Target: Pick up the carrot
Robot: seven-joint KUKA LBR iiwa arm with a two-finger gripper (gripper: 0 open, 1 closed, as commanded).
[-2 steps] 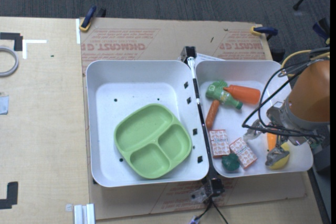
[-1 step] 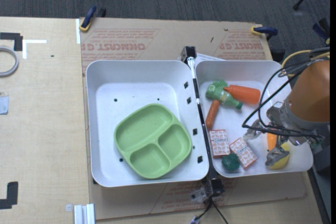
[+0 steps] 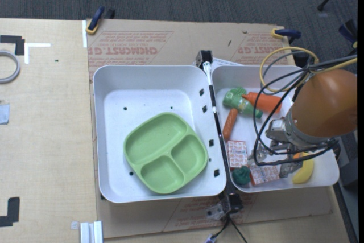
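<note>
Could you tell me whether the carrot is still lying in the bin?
Yes: the carrot lies in the right bin, apart from the gripper.

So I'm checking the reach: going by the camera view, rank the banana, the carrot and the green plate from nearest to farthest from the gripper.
From the gripper:
1. banana, just beside it, right bin
2. carrot, further up that bin
3. green plate, left bin

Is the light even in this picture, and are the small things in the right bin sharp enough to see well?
Camera view: light is soft and even, with faint shadows inside the left bin under the green plate; no strong glare. The carrot in the right bin is fairly sharp; the small packets are too blurred to read.
</note>
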